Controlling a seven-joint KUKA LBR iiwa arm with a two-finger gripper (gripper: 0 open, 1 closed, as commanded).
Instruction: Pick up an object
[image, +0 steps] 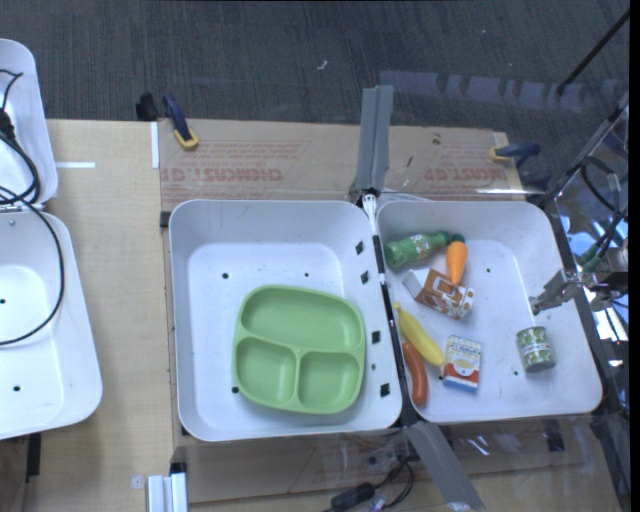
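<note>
1. Two white bins: left bin (190, 300) holding a green divided plate (298, 348); right bin (520, 395), lower right, scattered with small items.
2. Hard to read: labels on green bottle (415, 248), small can (536, 349), cartons (462, 362).
3. Gripper (553, 296) at right edge, blurred; opening and any hold impossible to tell.

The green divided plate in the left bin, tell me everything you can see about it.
The green divided plate is a pale lime tray with rounded corners, matte and plastic-looking. Raised ridges split it into three wells: one wide well along the far side and two smaller ones along the near side. It lies flat and right side up on the floor of the left bin, turned slightly askew, nearer the front right corner. Nothing sits in its wells, and nothing but the bin floor touches it.
</note>
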